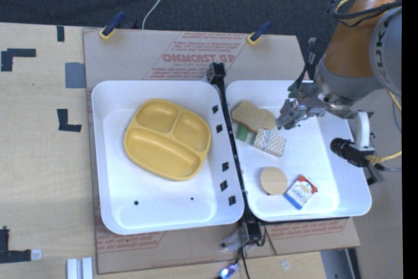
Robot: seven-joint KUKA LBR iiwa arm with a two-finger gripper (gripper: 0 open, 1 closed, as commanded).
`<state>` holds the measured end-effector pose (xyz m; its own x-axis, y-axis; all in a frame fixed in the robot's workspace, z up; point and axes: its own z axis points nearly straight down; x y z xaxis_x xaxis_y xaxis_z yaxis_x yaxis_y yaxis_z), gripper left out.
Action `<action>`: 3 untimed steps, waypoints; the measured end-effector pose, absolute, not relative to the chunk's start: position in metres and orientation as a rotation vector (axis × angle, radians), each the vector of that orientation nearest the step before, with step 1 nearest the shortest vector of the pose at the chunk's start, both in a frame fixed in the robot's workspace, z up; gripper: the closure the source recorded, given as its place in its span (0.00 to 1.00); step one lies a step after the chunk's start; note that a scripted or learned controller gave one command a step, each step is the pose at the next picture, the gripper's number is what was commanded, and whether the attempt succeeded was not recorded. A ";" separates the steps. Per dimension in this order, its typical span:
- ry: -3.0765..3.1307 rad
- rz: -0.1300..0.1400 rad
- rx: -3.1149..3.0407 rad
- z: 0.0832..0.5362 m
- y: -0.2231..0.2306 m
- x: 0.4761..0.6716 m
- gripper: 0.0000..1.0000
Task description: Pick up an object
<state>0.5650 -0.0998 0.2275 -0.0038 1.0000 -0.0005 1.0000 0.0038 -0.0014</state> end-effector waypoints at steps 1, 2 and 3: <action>-2.227 -0.001 -2.214 0.236 -0.045 0.583 1.00; -2.226 0.002 -2.215 0.222 0.004 0.595 1.00; -2.228 -0.001 -2.214 0.232 0.058 0.610 1.00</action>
